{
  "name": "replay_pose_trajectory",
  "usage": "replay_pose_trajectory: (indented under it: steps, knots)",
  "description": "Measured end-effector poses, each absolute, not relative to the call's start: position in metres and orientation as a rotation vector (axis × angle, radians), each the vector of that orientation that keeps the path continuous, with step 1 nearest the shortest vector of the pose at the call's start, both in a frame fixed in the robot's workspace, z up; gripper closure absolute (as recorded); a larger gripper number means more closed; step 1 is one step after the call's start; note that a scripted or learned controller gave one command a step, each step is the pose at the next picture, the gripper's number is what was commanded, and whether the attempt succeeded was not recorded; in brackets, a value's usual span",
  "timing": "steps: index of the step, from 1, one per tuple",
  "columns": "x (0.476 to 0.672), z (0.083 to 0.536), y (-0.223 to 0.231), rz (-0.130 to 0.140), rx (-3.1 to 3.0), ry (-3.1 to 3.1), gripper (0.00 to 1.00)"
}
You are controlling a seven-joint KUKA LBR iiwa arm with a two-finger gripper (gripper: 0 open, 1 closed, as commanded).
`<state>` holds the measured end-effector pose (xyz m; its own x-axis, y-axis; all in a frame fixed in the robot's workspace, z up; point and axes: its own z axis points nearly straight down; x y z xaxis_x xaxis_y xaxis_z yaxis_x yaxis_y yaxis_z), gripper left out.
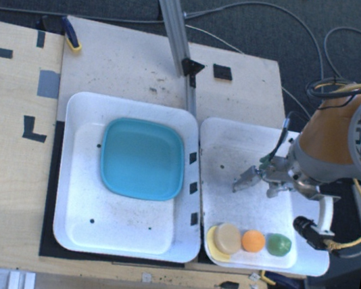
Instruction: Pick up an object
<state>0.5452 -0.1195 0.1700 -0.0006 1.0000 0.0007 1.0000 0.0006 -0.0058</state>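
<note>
Orange ball [253, 241] sits between a tan disc [226, 237] and a green ball [279, 245] along the right bin's [221, 147] near edge. I see my gripper [256, 182] above them, fingers spread, holding nothing. A blue plate [142, 159] lies in the left bin [72, 177].

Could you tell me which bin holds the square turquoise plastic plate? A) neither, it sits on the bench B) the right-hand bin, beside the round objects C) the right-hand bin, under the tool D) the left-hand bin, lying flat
D: the square turquoise plastic plate lies flat inside the left-hand white bin, while the three small round objects sit along the right-hand white bin's near edge.
</note>
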Motion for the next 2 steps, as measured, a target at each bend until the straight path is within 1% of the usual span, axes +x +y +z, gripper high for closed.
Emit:
replay_pose_trajectory:
  steps: [2]
  knots:
    - [0.547, 0.09, -0.121, -0.001, -2.222, -2.223, 0.0]
